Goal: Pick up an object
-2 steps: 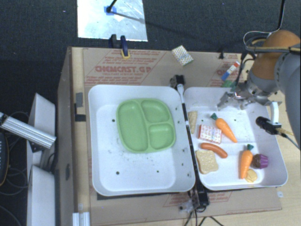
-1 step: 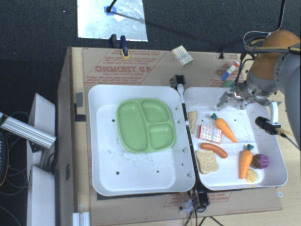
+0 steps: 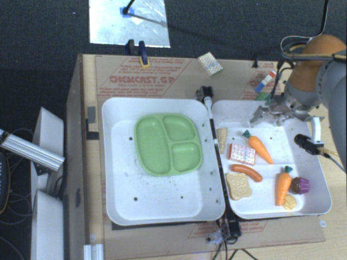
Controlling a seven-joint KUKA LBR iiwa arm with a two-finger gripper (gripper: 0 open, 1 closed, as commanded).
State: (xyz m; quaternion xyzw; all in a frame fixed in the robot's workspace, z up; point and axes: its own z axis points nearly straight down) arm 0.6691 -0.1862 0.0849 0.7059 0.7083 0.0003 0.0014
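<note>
Writing: the brown sheet (image 3: 162,77) under the bins carries red print reading "CHEMCAST GP" at the far left; smaller lines around it are too small to read. A second red-printed patch at the far right is not legible.

Count: two white bins on the table. Left bin (image 3: 122,199) holds one green divided plate (image 3: 167,143) with three compartments. Right bin (image 3: 317,196) holds the toy food:
- carrots, two: one (image 3: 259,148) lying slantwise mid-bin, one (image 3: 283,186) near the near-right corner
- sausage (image 3: 246,172), one, just near of the first carrot
- bread slice (image 3: 238,185), one, touching the near side of the sausage
- red-and-white checked block (image 3: 242,154), one, left of the first carrot
- pale wedge (image 3: 222,140), one, against the left wall
- purple piece (image 3: 300,185), one, just right of the second carrot
- small tan piece (image 3: 290,201), one, at that carrot's tip

The gripper (image 3: 269,114) sits over the far part of the right bin, above the bin floor and far of the first carrot. Jaws: I cannot tell how they stand; nothing is seen between them.

One patterned block (image 3: 210,63) lies on the sheet beyond the bins.
</note>
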